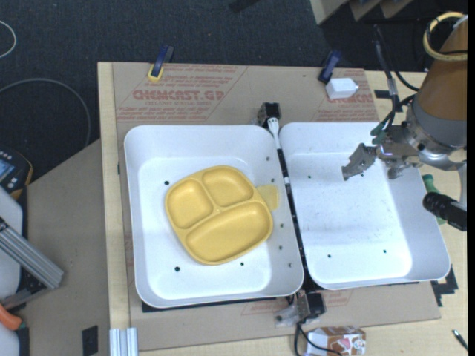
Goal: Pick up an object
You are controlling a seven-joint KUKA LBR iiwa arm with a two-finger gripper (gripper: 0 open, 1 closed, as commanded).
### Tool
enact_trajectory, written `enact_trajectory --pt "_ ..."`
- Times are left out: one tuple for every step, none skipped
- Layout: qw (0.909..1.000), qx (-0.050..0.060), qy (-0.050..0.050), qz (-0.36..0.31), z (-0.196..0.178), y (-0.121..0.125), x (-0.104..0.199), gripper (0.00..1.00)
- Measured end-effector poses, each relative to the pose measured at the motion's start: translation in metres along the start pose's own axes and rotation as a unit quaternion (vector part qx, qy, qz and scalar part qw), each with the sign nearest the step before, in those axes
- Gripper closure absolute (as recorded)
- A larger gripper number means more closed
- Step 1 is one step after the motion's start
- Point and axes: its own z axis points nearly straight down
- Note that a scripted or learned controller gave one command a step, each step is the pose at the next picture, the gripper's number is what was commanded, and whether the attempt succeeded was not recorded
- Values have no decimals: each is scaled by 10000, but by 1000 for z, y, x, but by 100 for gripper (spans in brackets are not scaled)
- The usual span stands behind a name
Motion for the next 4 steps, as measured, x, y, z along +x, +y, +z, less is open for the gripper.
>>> enact_trajectory --pt "10000 -51 0 -30 -84 -38 50 0" --pt "10000 -62 0 -32 -167 -60 90 0" --pt "9999 -91 15 -51 -280 -59 171 0" --pt "10000 -34 -4 -7 -284 -59 167 100"
